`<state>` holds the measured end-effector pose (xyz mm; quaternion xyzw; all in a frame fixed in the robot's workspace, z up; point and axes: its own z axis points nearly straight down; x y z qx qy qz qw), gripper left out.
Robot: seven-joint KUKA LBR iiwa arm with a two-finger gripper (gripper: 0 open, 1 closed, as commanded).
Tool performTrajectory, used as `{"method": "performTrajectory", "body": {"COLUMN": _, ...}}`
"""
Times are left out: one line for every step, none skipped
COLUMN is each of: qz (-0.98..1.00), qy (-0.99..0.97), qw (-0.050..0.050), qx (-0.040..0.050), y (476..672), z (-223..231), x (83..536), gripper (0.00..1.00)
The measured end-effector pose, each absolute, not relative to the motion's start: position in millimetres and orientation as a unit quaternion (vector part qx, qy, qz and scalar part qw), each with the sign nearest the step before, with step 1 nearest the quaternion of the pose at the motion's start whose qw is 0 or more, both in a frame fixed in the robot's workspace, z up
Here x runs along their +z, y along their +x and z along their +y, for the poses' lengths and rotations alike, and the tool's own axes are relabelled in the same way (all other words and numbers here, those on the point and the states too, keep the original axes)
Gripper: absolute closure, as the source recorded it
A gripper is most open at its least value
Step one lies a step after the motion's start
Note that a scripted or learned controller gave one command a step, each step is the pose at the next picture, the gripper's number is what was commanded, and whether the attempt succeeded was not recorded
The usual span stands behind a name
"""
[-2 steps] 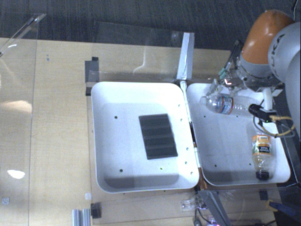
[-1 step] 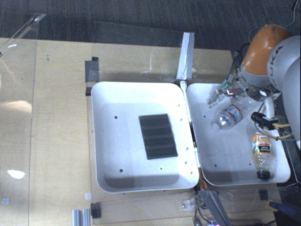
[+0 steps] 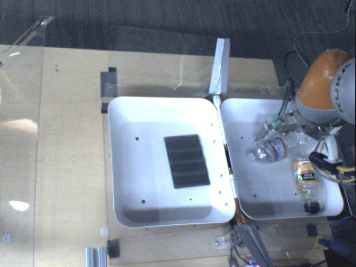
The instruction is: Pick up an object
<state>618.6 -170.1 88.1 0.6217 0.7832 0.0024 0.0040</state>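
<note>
Centring the gripper (image 3: pixel 280 125), finger state indiscernible, above the clear bottle (image 3: pixel 274 149) in the right bin (image 3: pixel 245 196) favours a square grasp.

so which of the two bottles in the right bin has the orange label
The small bottle nearer the bin's front right corner, with an orange-yellow label and a dark cap. The other, a clear water bottle, lies further back with a bluish label.

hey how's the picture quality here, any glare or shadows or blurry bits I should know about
In the camera view: glare patches sit on the clear sheet over the wooden bench at left; a soft shadow lies along the near inside wall of the left white bin; the clear plastic bottle in the right white bin looks washed out and slightly blurred against the white.
</note>
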Motion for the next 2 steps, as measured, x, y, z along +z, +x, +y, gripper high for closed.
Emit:
{"method": "performTrajectory", "body": {"qz": 0.733, "qy": 0.68, "qw": 0.006, "qx": 0.0055, "y": 597.7, "z": -130, "x": 89, "gripper": 0.0}}
{"method": "performTrajectory", "body": {"qz": 0.815, "qy": 0.58, "qw": 0.001, "qx": 0.0005, "y": 663.9, "z": -120, "x": 88, "gripper": 0.0}}
